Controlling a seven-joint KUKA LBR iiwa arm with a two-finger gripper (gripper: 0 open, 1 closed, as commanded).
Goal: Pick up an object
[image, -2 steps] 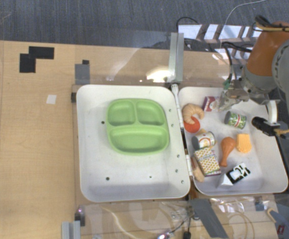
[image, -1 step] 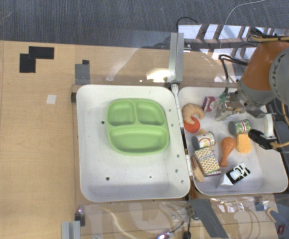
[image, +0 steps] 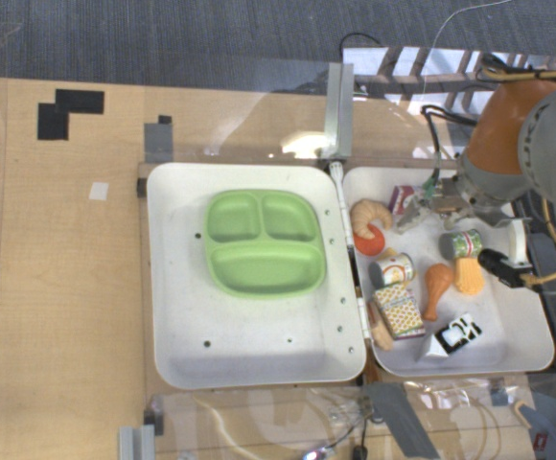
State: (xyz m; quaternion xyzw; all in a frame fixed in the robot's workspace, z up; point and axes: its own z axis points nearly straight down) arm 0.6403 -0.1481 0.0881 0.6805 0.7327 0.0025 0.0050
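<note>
The right bin [image: 508, 353] holds several small items. At its far edge lies a red and white packet [image: 400, 198], with my gripper [image: 412, 213] low over the bin just right of it. A pale shrimp-like toy [image: 366, 216] and a red round piece [image: 371, 242] lie to the gripper's left. A green can [image: 463, 244] sits on its right, a silver can [image: 393, 271] nearer the front. An orange drumstick [image: 436, 288], a yellow block [image: 469, 276], a patterned box [image: 400, 311] and a black and white piece [image: 458, 333] lie further forward.
The left bin [image: 177, 353] carries a green divided plate [image: 264, 242]. A raised divider [image: 347, 257] separates the two bins. The grey arm with its orange band [image: 508, 137] and cables covers the right bin's far right corner.
</note>
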